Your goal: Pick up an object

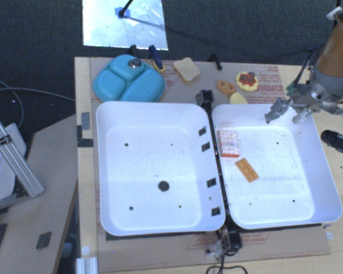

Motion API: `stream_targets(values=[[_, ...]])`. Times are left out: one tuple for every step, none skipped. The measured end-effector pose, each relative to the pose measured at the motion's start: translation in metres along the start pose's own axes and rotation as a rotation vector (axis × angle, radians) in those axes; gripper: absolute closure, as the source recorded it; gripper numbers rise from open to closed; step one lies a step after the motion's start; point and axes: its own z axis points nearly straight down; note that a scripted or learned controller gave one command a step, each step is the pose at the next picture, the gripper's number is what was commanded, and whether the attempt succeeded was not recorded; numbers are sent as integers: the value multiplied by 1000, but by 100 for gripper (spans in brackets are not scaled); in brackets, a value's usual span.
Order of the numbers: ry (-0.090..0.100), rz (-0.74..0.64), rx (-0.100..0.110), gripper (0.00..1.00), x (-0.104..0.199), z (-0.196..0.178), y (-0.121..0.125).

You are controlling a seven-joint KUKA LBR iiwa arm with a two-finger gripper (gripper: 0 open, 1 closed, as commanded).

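Observation:
A red and white packet (pixel 228 143) lies in the right bin (pixel 308 210) near its left wall. An orange cracker-like piece (pixel 246 169) rests just below and to the right of it. In the left bin (pixel 114 153) there is a small dark disc (pixel 163 185). My gripper (pixel 287 114) hangs over the back edge of the right bin, up and to the right of the packet. Its two fingers (pixel 273 113) stand apart, open, with nothing between them.
Behind the bins lie a blue compartment tray (pixel 128 79), a toast slice (pixel 187 69), a small orange piece (pixel 226 87), a toy pizza (pixel 247 80) and a yellow piece (pixel 238 99). A shiny sheet (pixel 124 16) lies farther back. Black clips line the wall between the bins.

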Motion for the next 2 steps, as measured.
stream_targets(values=[[1,1,3,0,31,133,-29],[-2,3,-5,0,57,125,-69]])
